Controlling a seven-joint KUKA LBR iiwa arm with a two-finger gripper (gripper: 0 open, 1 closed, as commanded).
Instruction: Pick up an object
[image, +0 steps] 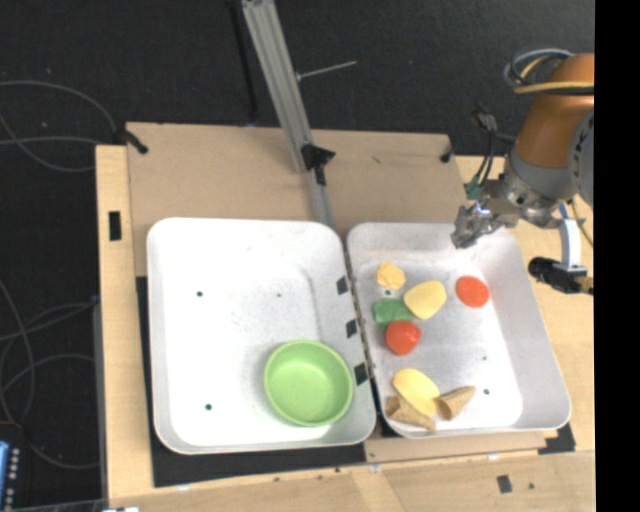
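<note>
1. Bottom of right bin (545, 400), nearest cam: cone (456, 401), brown bit (409, 413) just beside it, yellow lump (414, 388) touching both, approx.
2. Mid right bin: red ball (403, 337), green block (388, 311) touching it, yellow piece (425, 299) overlapping the block's right edge, small yellow item (390, 275) just above.
3. Orange ball (472, 291) sits apart from the cluster, to its right; closest obj to the tool.
4. Left bin (200, 260): green bowl (308, 382) seen at its lower right corner, near the divider.
5. Gripper (468, 232) is seen over the top edge of the right bin, above and just left of the orange ball, well apart from the cluster.
6. Tool state: can't be told. Tip is dark and small at this res; whether spread or pressed together isn't resolved. Nothing is seen pinched in it.
7. Height over the bin floor can't be judged from the slant view.
8. Progress, judged: pick not yet done. All objs are lying in the bins, none lifted.
9. Left to do: target to be chosen (orange ball likely easiest, isolated, w/ clear space around it), tool to be lined up, lowered, closed, raised.
10. Risk, judged: balls may roll off when nudged; cluster items are packed tight, so a clean grip there is less likely.
</note>
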